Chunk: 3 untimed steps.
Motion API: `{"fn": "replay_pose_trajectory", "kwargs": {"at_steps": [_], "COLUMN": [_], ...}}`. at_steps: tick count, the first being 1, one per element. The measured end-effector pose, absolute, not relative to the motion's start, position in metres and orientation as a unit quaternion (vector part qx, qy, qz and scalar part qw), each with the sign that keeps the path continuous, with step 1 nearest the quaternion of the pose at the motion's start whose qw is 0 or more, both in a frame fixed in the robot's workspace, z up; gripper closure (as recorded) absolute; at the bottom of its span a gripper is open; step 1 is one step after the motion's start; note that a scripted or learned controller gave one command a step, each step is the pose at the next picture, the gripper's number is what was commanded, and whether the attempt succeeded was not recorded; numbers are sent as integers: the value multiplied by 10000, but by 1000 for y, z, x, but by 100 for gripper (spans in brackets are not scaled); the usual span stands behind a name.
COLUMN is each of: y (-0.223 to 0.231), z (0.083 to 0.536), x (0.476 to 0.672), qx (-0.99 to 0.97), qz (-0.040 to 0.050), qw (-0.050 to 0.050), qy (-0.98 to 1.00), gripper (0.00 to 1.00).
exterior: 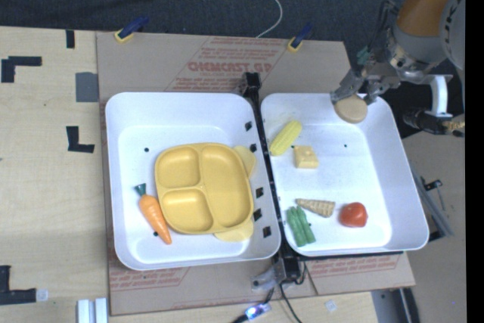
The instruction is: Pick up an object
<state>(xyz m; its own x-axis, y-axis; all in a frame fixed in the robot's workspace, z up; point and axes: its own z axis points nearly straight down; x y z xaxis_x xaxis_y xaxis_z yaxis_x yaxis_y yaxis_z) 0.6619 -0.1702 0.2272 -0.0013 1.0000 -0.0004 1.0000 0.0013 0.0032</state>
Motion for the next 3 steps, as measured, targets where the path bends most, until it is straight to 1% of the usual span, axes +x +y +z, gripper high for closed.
{"fn": "replay_pose_trajectory", "kwargs": {"at_steps": [1,2,3], "y": [-114,-64,-38], "z": [231,233,233], "x": [659,633,635], "qx": [7047,7051,7056], "qz": [2,-6,-2], "qw": [-11,-17,-9], "qy": [7095,7091,7086], "gripper": [100,100,100]}}
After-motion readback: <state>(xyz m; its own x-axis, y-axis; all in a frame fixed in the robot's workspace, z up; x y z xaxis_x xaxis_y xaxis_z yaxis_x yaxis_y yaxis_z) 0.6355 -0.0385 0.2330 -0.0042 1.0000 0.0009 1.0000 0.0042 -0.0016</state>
